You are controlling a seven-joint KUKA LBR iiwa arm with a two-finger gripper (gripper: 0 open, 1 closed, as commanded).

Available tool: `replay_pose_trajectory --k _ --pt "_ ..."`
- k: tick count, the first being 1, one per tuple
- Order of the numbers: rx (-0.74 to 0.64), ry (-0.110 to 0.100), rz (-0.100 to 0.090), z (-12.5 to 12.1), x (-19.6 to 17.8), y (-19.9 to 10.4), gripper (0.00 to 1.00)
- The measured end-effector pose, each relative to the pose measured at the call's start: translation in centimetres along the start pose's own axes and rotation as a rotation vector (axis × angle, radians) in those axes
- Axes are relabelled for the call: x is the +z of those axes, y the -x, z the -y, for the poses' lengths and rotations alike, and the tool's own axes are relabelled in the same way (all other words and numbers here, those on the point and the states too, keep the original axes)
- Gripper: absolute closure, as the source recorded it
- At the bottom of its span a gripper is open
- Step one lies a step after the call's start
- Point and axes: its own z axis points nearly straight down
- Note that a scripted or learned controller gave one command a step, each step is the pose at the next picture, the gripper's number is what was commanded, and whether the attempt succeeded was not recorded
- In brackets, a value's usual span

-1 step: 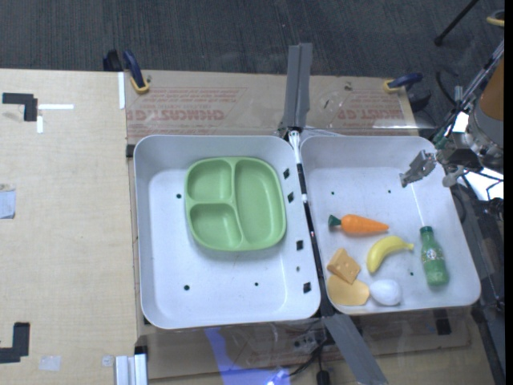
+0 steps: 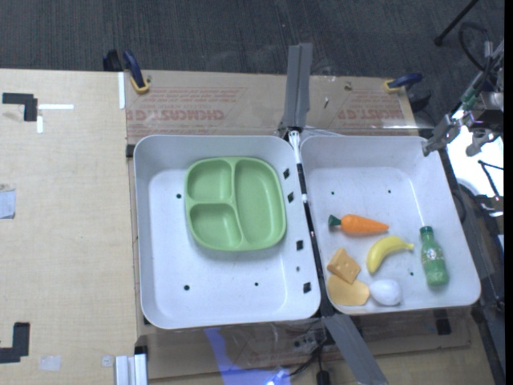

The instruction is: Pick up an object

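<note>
resting carrot (image 2: 362, 224) beside banana (image 2: 388, 253)

Green plate (image 2: 236, 204) in left bin (image 2: 152, 239)

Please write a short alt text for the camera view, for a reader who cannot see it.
Two white bins sit side by side: the left bin holds a green divided plate; the right bin holds a toy carrot, banana, green bottle, cheese wedge and white egg.
</note>
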Motion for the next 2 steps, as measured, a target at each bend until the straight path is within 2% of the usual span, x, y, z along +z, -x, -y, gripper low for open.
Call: replay_pose_trajectory --k 1,2 --pt "0.138 -0.002 -0.001 -0.9 4.9 2.1 0.00" --pt "0.143 -0.001 -0.001 3.4 3.6 -0.2 0.00"
